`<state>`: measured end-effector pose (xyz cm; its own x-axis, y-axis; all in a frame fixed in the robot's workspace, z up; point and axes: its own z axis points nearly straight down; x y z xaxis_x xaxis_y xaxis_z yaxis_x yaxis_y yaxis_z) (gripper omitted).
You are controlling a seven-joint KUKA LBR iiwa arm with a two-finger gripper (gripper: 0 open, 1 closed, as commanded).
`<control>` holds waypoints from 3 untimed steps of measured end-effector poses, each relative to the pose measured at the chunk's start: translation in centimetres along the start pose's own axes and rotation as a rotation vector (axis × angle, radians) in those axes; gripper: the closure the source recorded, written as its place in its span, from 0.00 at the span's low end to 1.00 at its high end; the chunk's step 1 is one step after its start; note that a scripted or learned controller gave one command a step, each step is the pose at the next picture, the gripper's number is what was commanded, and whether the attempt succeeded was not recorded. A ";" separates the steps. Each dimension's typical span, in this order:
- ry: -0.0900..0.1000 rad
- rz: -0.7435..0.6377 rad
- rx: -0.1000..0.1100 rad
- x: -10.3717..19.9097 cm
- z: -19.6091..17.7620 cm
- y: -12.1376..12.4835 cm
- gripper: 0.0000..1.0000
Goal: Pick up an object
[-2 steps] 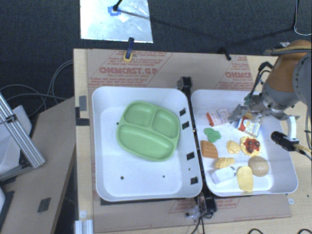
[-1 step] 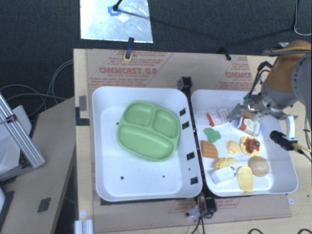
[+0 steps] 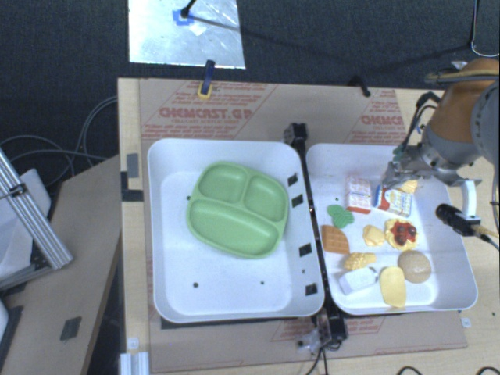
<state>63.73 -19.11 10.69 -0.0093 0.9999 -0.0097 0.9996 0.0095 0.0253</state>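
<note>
1. The grey arm (image 3: 461, 123) is reaching in from the right and hanging over the right bin (image 3: 461, 287).
2. Its gripper (image 3: 393, 180) is sitting low over the back part of that bin, where the toy food is lying.
3. The fingers are too small and dark to read, so I cannot tell if they are apart or together, or if anything is between them.
4. The nearest thing is a small packet with blue and yellow on it (image 3: 398, 200). It is lying just under and a little in front of the gripper, and its long side is running toward the front of the bin.
5. A red and white packet (image 3: 358, 194) is lying just to the left of it.
6. More food is lying farther to the front: a green piece (image 3: 340, 215), a brown slice (image 3: 335, 241), a corn cob (image 3: 359, 261) and a yellow piece (image 3: 393, 287).
7. The left bin (image 3: 172, 287) is holding a green plate (image 3: 238, 209).
8. I think the arm is going for the blue and yellow packet, so it needs only a short drop.
</note>
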 end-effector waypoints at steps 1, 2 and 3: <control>0.007 0.003 0.017 -1.0 -5.8 0.5 1.00; 0.007 0.003 0.017 -1.1 -11.3 0.9 1.00; 0.010 0.003 0.026 1.8 -11.7 -2.9 1.00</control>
<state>60.51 -17.26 22.27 -0.0060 1.0000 0.0004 1.0000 0.0060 -0.0005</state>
